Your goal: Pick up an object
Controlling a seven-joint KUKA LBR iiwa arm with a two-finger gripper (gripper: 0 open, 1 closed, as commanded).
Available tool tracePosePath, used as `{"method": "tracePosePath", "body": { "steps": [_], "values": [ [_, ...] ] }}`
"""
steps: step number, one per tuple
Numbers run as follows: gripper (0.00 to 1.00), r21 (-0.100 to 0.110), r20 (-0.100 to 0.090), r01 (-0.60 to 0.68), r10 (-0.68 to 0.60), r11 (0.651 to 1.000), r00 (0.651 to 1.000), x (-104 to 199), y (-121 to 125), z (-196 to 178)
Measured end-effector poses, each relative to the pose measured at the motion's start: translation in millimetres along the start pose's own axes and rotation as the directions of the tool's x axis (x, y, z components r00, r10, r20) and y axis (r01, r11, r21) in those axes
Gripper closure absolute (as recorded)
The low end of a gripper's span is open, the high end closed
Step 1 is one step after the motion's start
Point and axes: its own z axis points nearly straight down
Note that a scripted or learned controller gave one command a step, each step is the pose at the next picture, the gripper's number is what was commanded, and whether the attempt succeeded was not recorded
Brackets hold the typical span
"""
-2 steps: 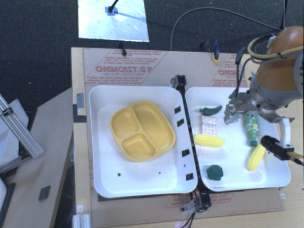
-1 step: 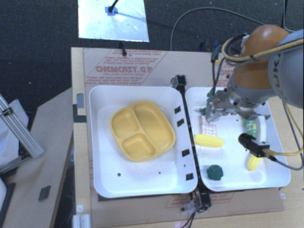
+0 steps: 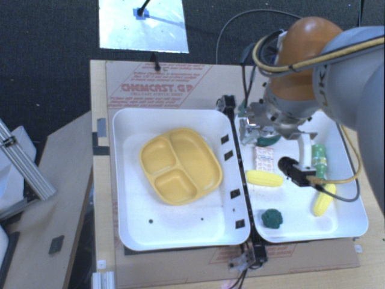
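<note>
My gripper (image 3: 255,131) hangs low over the back left part of the right bin (image 3: 352,221), below the orange band of the arm. A green object (image 3: 268,141) peeks out right beneath it; whether the two touch is hidden. Just in front lies a white packet with red print (image 3: 263,158). A yellow corn piece (image 3: 264,178) lies near the bin's left wall. Another yellow piece (image 3: 323,201) rests further right. A green and white bottle-like item (image 3: 319,159) lies behind it. A dark green broccoli-like lump (image 3: 272,218) sits at the front.
The left bin (image 3: 126,221) holds a yellow divided plate (image 3: 179,165). A black divider with clips (image 3: 236,167) runs between the bins. A yellow cable and a black connector (image 3: 293,170) hang from the arm over the right bin. A metal sheet (image 3: 142,17) lies behind the bench.
</note>
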Motion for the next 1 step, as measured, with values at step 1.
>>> {"method": "tracePosePath", "body": {
  "steps": [1],
  "values": [
    [1.00, 0.000, 0.001, -0.001, 0.001, 1.000, 1.000, 58.2, 20.0, 7.0]
  ]
}}
